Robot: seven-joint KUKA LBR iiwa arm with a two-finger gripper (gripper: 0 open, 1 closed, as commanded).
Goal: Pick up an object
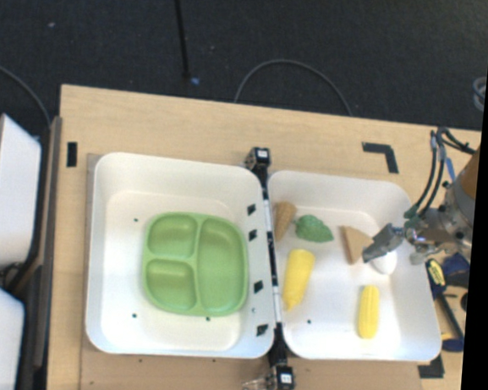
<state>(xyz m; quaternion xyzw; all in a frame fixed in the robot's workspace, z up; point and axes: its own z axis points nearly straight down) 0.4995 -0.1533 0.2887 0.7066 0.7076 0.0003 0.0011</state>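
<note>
Worktop (174,124): pale wood, carrying two shallow white bins side by side, on a dark floor with cables.
Left bin (105,322): holds a green divided plate (195,264), which lies flat near the bin's middle.
Right bin (401,344): holds the loose things, all apart from one another except near the jaws.
Cone (283,219): tan, at the bin's left edge, close to the divider.
Green lump (313,229): just right of the cone, toward the far side of the bin.
Big corn (297,276): yellow, lying lengthwise below the green lump, near the divider.
Small corn (368,310): yellow, lying lengthwise toward the near right of the bin, well apart from the big corn.
Wedge (354,243): tan, just left of the jaws.
White ball (383,262): small, right under the grey finger tips, beside the wedge.
Arm (445,220): reaches in from the right, low over the right bin's right side.
Jaws (386,245): down at the white ball and wedge; whether they are wide, narrow or closed on anything cannot be told.
</note>
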